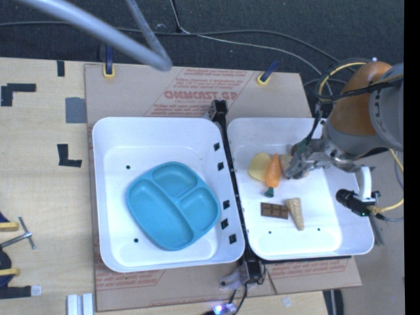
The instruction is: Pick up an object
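The gripper (295, 165) is the hard part to read from here. It sits low over the right bin (331, 238), dark and blurred against the white floor, and the wrist behind it blocks most of the mechanism. Whether anything is pinched there I cannot tell; it is just beside the carrot (273, 170), on its right, and may be touching it, but nothing is clearly between the tips.

The arm (367, 113) comes in from the right and is cut off at the edge, with its orange band showing above the grey wrist. A black fitting with cables hangs off it over the bin's right rim.

In the right bin, the carrot lies roughly upright in the view, its green end pointing down. A pale yellow piece (259, 165) lies against its left side, partly covered by it. Below them a brown chocolate bar (274, 210) lies flat, and just to its right is a tan cone (296, 212), tip downward, close to or touching the bar.

The left bin (108, 143) holds a blue divided plate (172, 205), set at a tilt across the floor.

A blurred grey bar (85, 21) crosses the top left corner, too close to the lens to make out.
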Controlling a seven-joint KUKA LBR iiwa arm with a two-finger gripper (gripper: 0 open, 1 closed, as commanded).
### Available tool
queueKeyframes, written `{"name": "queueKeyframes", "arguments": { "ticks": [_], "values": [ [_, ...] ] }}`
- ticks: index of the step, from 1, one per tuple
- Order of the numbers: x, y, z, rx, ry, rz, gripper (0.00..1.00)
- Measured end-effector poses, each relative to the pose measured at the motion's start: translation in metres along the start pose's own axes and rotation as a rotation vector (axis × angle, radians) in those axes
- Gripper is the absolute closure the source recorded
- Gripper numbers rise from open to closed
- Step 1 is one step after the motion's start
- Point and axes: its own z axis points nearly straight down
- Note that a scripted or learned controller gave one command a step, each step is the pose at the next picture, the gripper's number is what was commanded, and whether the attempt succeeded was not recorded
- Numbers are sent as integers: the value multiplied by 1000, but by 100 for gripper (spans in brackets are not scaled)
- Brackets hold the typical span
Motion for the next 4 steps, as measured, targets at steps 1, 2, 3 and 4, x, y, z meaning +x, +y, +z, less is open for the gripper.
{"name": "queueKeyframes", "arguments": {
  "ticks": [1,2,3,4],
  "values": [
    [-8,0,-45,-5,-1,2,100],
    [-8,1,-99,-8,-2,1,100],
    [37,1,-102,-3,1,-3,100],
    [81,6,-102,-2,1,-4,100]
  ]
}}
